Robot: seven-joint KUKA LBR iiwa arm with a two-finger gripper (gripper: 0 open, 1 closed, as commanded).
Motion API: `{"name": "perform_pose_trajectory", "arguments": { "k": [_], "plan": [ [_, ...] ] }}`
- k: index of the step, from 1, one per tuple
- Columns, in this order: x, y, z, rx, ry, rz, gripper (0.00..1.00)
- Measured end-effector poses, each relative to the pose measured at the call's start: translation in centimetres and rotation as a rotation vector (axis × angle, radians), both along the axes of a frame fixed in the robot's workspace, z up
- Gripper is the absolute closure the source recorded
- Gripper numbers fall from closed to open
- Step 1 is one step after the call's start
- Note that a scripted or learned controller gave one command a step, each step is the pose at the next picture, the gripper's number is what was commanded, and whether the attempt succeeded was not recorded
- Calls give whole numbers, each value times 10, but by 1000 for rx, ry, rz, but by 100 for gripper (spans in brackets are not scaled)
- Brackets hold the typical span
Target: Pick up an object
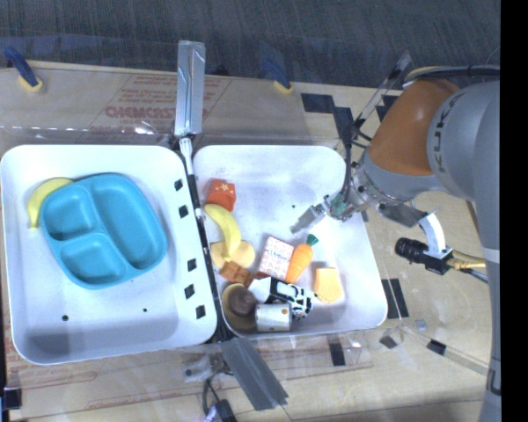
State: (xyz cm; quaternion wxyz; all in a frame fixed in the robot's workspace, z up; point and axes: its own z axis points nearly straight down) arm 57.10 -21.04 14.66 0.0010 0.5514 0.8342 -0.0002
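Observation:
My gripper (319, 214) hangs over the right bin (268, 167), toward its right wall, with nothing visibly held. Just below it lies an orange toy carrot (300, 263) with a green top. Around the carrot are a pink and white box (276, 256), a yellow cheese wedge (328, 284) and a black and white cow (291, 295). A red cube (221, 193) and a yellow banana (225, 227) lie along the bin's left wall. At the front edge sit a brown cup (238, 302) and a silver can (272, 316).
The left bin (97, 328) holds a blue divided plate (104, 227) with a second yellow banana (40, 197) tucked behind its left edge. A metal clamp (190, 86) stands at the back between the bins. The arm's orange band (405, 139) is at the right.

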Motion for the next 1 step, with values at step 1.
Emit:
{"name": "perform_pose_trajectory", "arguments": {
  "k": [1],
  "plan": [
    [-26, 2, -48, 1, -8, -83, 0]
  ]
}}
